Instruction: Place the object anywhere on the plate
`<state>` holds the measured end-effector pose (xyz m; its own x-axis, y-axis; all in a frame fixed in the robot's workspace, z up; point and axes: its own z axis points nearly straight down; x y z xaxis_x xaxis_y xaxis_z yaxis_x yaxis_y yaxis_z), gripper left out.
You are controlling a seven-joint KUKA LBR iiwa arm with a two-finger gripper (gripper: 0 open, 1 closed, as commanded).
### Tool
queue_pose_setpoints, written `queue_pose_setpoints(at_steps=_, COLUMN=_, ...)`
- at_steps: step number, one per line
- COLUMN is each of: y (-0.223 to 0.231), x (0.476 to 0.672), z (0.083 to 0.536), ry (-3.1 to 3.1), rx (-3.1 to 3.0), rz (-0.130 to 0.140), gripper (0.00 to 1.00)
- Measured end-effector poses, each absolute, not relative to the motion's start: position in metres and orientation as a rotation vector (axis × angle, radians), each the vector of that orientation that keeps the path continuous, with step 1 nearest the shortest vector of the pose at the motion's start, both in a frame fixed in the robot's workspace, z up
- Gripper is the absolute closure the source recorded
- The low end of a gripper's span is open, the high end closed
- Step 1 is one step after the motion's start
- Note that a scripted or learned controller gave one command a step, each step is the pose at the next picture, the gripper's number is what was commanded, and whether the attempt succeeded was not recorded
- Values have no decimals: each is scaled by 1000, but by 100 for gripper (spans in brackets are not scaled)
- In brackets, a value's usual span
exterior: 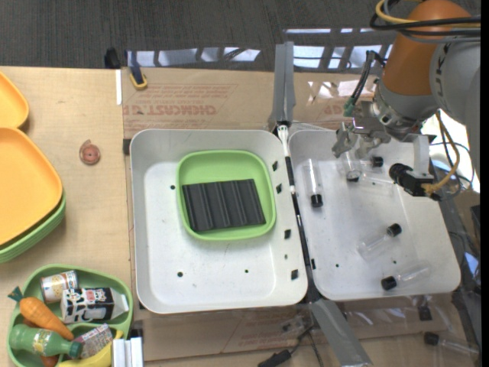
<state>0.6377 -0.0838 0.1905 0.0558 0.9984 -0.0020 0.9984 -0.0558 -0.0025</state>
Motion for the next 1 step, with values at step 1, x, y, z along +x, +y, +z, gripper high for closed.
queue_pose_setpoints(at_steps=1, y=-49, x=601, z=191, ry=-2292, rx=-2146, rz=4, gripper=100)
